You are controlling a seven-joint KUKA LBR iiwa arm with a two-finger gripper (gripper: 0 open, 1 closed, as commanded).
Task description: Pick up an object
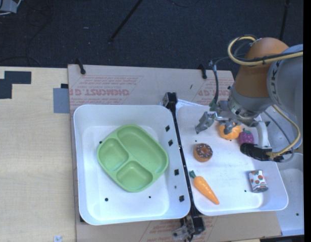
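Jaws (206,122) hang over the upper part of the right bin (276,200), and from this slanted view I cannot tell how far apart they stand; nothing shows between them, so they appear to hold nothing.

Taking the donut (202,152) as the landmark and going from the left: well to its left, across the black divider (176,150) between the bins, the left bin (90,135) carries a green compartment plate (132,157), lying flat and tilted diagonally near the bin's middle. It is probably there as a place to set things down, not as something to lift.

The donut itself, brown with sprinkles, sits in the right bin just below and slightly left of the jaws, apart from them. Below the donut and near it lies a carrot (205,188), its green stub toward the divider and its tip pointing down and right.

Up and to the right of the donut, an orange toy (229,131) rests beneath the wrist, with a small purple piece (247,137) just beside it on the right; both are partly covered by the arm (256,79), so their shapes are unclear. Further right and lower than the donut, a small can (257,181) lies near the bin's right wall.

Any of these could be the pick; the donut and the orange toy are nearest the jaws, so I judge one of them the likely target, with the descent not yet made.
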